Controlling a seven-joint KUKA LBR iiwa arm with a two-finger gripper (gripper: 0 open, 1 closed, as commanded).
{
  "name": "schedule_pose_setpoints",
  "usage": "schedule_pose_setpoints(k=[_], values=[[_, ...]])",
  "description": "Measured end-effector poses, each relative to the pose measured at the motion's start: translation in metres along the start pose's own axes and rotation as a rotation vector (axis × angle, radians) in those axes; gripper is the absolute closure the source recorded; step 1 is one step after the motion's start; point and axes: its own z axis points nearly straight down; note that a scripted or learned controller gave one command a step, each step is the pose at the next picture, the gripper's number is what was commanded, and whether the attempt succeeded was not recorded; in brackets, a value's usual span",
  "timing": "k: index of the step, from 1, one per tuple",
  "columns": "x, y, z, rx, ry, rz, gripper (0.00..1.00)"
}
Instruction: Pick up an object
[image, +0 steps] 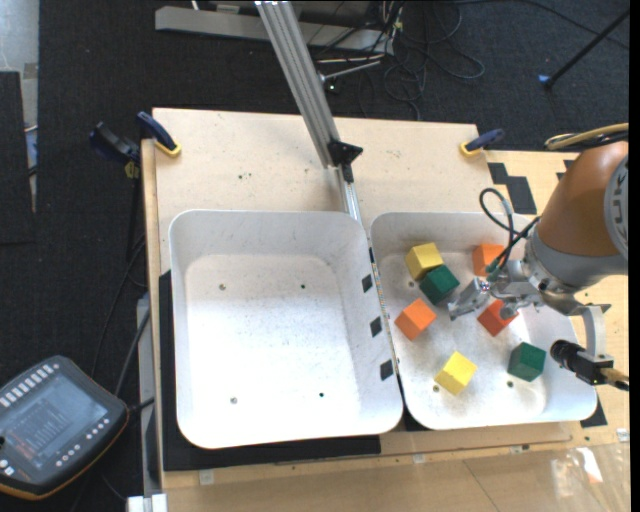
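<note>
Nearest me in the right bin (575, 405), a yellow cube (456, 372) sits untouched while my pincer (478, 300), jaws apparently apart, hovers beside the red-orange cube (496, 317); next I must centre and close.

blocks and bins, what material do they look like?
Blocks, e.g. the yellow block and green block: likely painted wood or solid plastic; flat matte colour, crisp edges, no grain visible, so uncertain.

Left bin and right bin: probably moulded plastic; uniform white, rounded corners, soft sheen, dark specks.
</note>
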Motion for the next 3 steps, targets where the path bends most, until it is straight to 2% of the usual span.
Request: schedule_pose_setpoints(k=[1, 2, 3], values=[[-0.003, 0.007, 0.019, -0.028, -0.010, -0.001, 0.00], [-0.003, 0.007, 0.010, -0.031, -0.012, 0.000, 1.00], [-0.011, 0.010, -0.036, -0.011, -0.003, -0.001, 1.00]])
